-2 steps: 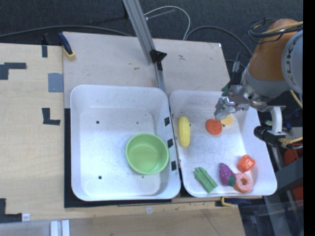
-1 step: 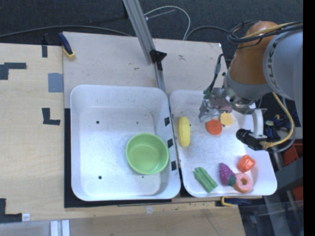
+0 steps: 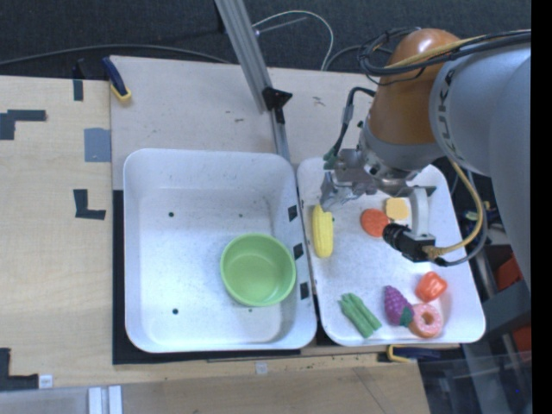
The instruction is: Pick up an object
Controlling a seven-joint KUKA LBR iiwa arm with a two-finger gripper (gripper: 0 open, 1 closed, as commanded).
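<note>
Fingers of the gripper [image 3: 332,195]: we cannot tell whether they are spread or pressed together; the wrist hides them. We see the gripper low in the right bin [image 3: 461,317], just above the upper end of the yellow corn [image 3: 323,232], which lies by the bin's left wall. We note an orange piece [image 3: 374,222] and a yellow block [image 3: 398,208] near the arm. Along the front edge lie a green vegetable [image 3: 360,314], purple grapes [image 3: 394,304], a pink doughnut [image 3: 426,320] and a red-orange pepper [image 3: 431,286]. In the left bin [image 3: 147,231] a green bowl [image 3: 257,270] sits upright.
</note>
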